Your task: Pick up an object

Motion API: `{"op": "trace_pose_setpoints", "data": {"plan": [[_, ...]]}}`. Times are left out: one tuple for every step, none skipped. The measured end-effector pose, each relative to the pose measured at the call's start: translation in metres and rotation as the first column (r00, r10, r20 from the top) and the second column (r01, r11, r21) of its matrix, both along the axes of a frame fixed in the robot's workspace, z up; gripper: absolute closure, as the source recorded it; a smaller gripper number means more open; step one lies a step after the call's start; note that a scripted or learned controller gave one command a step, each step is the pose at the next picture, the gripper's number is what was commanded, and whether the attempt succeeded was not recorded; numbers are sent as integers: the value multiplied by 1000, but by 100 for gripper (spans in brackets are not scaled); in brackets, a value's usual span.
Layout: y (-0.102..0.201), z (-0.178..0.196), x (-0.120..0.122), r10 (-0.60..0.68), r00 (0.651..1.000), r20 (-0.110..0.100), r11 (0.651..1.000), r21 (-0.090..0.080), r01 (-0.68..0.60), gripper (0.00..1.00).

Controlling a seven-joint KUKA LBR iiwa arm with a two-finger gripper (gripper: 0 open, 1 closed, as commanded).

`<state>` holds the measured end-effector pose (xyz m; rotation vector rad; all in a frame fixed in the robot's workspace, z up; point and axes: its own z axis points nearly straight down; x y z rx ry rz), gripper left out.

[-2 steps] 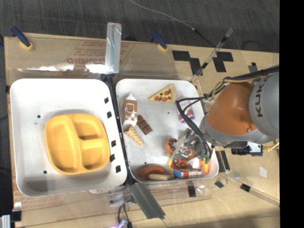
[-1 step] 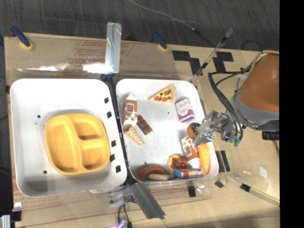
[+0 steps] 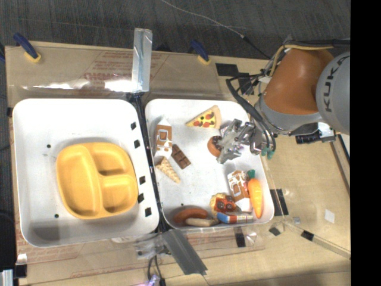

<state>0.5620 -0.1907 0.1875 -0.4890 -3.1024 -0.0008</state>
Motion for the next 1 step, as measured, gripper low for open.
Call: {"op": "trace_pose_setpoints", "data": {"plan": [[31, -3, 80, -244, 970, 3, 970, 0, 244, 100]]}}
